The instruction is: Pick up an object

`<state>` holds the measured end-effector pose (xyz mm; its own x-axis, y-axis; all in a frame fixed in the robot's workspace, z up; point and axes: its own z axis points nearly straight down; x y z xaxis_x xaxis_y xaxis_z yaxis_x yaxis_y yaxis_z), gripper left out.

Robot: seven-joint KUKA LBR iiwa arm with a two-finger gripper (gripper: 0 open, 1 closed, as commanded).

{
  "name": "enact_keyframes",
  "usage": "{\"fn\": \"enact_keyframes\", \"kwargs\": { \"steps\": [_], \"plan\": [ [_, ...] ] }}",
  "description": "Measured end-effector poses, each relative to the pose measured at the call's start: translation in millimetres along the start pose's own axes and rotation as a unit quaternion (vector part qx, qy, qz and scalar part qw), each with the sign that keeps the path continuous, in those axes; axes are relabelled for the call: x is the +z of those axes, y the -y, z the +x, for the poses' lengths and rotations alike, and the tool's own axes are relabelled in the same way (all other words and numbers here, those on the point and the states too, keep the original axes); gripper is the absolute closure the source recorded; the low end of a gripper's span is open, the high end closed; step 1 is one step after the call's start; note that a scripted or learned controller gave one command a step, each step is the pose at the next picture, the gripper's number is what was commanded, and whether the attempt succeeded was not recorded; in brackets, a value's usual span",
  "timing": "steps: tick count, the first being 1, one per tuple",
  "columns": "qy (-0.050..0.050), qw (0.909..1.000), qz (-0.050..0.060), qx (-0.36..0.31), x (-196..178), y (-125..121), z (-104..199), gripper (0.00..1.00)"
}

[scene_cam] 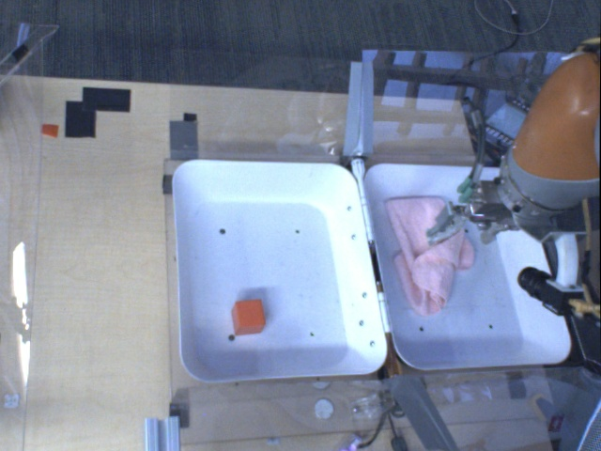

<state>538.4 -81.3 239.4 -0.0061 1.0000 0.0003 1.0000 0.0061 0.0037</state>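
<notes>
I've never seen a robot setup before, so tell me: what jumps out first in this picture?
The eye goes first to the grey arm with its big orange band reaching in from the right, its gripper just above a crumpled pink cloth in the right white bin. Next comes the small orange cube, alone in the lower part of the left white bin.

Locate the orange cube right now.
The orange cube sits in the left bin, near its front-left corner, well apart from the pink cloth lying in the right bin.
</notes>
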Motion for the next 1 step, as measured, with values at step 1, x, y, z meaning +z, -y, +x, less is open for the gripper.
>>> {"fn": "enact_keyframes", "kwargs": {
  "steps": [1],
  "plan": [
    [0.000,0.9997,-0.001,0.026,2.2,-30.4,9.9,0.00]
  ]
}}
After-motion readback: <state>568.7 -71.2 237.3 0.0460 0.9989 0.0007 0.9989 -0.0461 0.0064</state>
